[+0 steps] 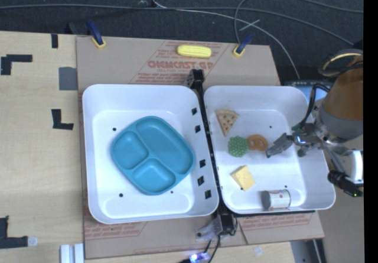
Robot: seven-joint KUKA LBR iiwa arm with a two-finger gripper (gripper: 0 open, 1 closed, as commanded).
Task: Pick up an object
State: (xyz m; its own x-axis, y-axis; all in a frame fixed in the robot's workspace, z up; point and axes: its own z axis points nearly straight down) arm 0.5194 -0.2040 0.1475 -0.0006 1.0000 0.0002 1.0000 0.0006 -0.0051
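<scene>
The right bin [295, 97] holds several small objects. A tan pizza-like wedge [227, 120] lies at its back left. A green knobbly ball [238, 146] sits beside an orange ring [257, 142] in the middle. A yellow block [243, 178] lies toward the front, and a grey and white can [276, 199] lies on its side near the front wall. My gripper [279, 146] hangs low over the right half of this bin, just right of the orange ring, with nothing visibly held.
The left bin [97, 99] holds a blue divided plate [152, 154]. A yellow banana-shaped toy [194, 51] lies on the cardboard behind the bins. Two blue and yellow clamps [95, 35] [241, 45] hold the cardboard's back edge. Cables run along the back.
</scene>
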